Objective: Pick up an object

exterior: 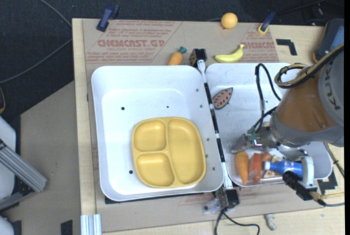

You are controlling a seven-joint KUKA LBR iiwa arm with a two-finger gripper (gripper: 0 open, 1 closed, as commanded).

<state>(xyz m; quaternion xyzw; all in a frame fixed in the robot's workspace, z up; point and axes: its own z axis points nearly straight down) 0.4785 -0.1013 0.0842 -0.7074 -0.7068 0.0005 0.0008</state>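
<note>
Camera view: jaws (pixel 252 144) hover just above carrot (pixel 242 166).

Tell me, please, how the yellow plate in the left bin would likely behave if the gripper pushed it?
The yellow plate looks stiff and moulded, so it would probably slide whole across the left bin. Lying flat and wide, it seems unlikely to tip or roll.

The arm (pixel 306 113) covers much of the right bin (pixel 240 78) and runs off the picture's right edge.
</note>
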